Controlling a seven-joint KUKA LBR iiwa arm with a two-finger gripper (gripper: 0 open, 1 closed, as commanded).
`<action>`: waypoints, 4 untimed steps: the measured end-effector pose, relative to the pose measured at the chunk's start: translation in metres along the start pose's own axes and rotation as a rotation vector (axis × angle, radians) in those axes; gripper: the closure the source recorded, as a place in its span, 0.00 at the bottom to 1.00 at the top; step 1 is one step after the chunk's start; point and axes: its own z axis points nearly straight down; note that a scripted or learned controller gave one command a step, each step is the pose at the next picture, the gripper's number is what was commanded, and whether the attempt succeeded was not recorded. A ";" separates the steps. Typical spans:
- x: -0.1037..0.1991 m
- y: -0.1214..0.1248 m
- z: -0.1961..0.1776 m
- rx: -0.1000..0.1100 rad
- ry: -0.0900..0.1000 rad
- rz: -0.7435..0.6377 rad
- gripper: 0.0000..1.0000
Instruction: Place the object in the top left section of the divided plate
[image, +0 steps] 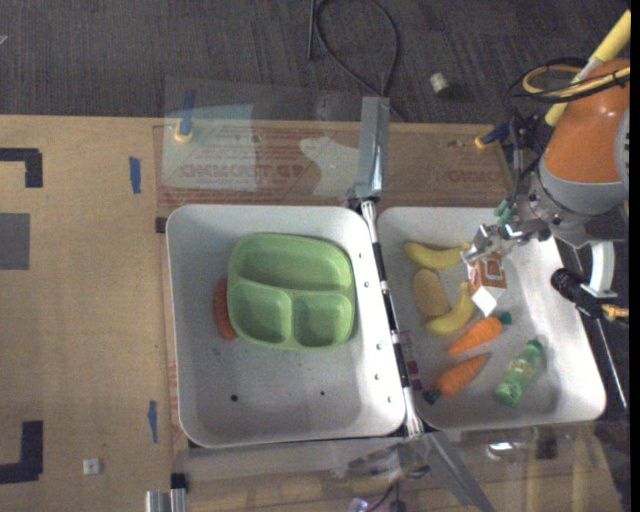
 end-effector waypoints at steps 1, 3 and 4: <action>0.074 0.045 -0.038 -0.001 -0.001 -0.287 1.00; 0.175 0.047 -0.037 -0.001 0.000 -0.473 1.00; 0.175 0.047 -0.037 -0.001 0.000 -0.472 0.00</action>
